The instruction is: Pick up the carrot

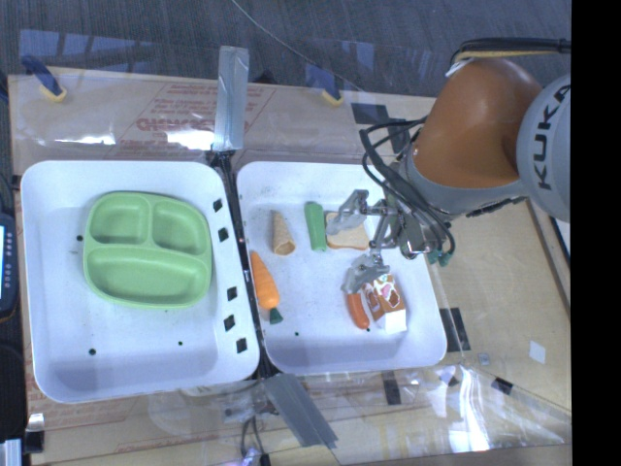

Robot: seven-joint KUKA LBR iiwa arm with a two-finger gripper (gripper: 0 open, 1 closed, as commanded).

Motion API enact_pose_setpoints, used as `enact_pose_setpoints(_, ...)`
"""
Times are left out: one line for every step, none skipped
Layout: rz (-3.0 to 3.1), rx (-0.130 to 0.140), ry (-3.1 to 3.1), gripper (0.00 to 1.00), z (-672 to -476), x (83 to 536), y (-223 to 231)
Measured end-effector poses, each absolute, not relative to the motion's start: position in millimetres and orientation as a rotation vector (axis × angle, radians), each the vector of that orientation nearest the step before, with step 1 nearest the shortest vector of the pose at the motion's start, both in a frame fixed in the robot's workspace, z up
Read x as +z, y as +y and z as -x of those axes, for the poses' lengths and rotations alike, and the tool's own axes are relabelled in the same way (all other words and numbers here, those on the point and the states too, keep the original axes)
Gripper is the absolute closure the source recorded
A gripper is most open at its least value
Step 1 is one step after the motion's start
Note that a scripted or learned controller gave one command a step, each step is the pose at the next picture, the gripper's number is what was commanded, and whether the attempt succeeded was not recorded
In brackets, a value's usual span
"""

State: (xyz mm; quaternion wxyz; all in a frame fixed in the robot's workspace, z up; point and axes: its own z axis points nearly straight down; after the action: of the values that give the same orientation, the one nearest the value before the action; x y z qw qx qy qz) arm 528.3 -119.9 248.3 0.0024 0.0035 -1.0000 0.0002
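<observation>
Right bin [291, 352]: white and shallow, holding all the loose items.
Small carton [386, 301]: near the front right of that bin, with an orange-red piece [358, 311] touching its left side.
Carrot [265, 284]: lies against the bin's left wall, orange, lengthwise front to back, green stub at the near end; nothing rests on it.
Left bin [49, 357]: holds a green divided plate [147, 249], well apart from the carrot.
Gripper [361, 238]: open wide, one finger over the carton, the other farther back above a slice of bread [345, 233]; nothing between them.
Farther back: a tan cone [281, 232] and a green stick [315, 225], side by side, beyond the carrot.
Arm [475, 129]: reaches in from the right.
</observation>
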Motion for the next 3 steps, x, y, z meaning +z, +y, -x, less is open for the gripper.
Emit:
enact_pose_setpoints(-0.359, -0.002, -3.118, 0.0, -558.2, 89, -97)
enact_pose_setpoints(-0.371, -0.003, -3.112, 1.0, -558.8, 96, -95)
enact_pose_setpoints(-0.541, -0.001, -3.099, 1.0, -580.1, 193, -39)
